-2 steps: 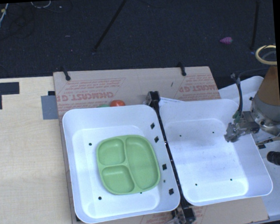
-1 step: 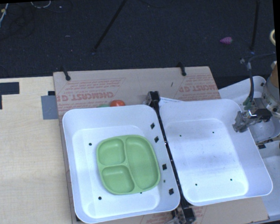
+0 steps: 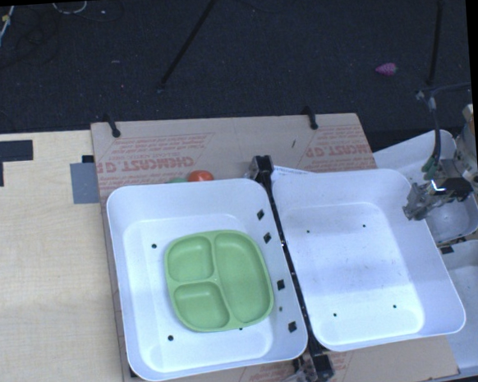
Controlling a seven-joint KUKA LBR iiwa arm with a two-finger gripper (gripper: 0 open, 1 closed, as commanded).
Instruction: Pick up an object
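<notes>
A light green divided plate with three compartments lies flat in the left bin. The right bin sits beside it, its floor white with a few small dark marks. My gripper hangs at the right bin's far right rim, just outside the wall, small and partly cut off by the view's edge. Nothing shows between its tips.
A small red-orange object and a bit of something green peek out behind the left bin's back wall. Both bins rest on a cardboard sheet. A black clamp strip runs between the bins. A wooden bench lies to the left.
</notes>
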